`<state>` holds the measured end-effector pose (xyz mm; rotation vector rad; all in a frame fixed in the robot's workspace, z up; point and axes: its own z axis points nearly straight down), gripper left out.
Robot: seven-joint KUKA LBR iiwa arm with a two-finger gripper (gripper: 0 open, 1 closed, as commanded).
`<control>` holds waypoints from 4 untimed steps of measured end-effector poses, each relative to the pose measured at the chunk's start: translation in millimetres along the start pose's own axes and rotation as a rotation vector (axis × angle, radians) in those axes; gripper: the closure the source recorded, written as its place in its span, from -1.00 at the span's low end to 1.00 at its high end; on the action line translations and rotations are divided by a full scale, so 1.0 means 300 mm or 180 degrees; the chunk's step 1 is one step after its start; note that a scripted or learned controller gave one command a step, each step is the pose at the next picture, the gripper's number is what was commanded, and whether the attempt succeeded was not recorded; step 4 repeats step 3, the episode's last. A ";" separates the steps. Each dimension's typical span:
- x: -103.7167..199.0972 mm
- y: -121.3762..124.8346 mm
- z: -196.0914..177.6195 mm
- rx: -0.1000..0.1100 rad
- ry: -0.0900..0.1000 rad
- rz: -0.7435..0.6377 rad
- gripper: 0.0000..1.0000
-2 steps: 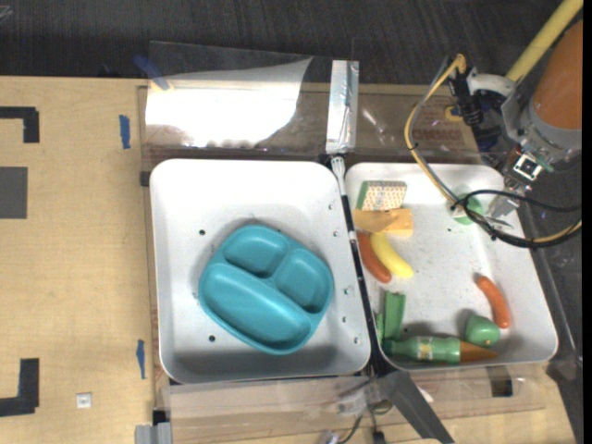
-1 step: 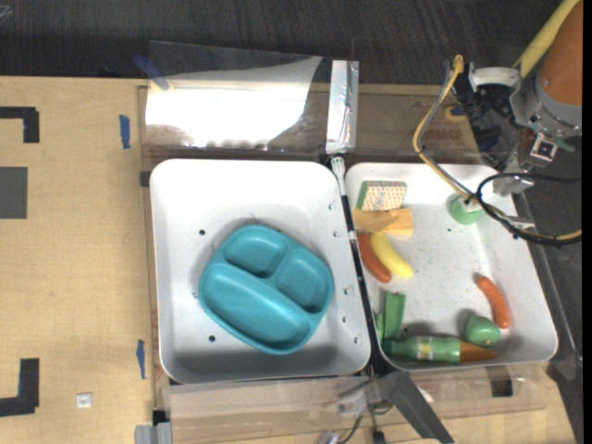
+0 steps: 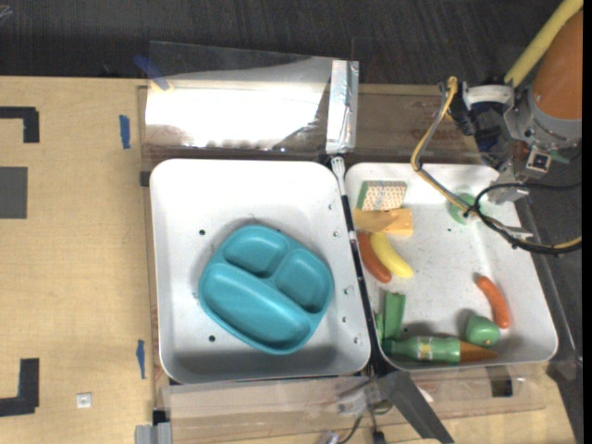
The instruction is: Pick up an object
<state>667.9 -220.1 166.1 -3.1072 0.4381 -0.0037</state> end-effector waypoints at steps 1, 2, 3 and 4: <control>-0.003 0.004 0.138 0.0001 -0.0013 0.0089 1.00; 0.004 -0.014 0.090 0.0012 0.0013 0.0074 1.00; -0.009 -0.026 0.164 -0.0004 -0.0004 -0.0159 1.00; -0.009 -0.026 0.164 -0.0004 -0.0004 -0.0159 1.00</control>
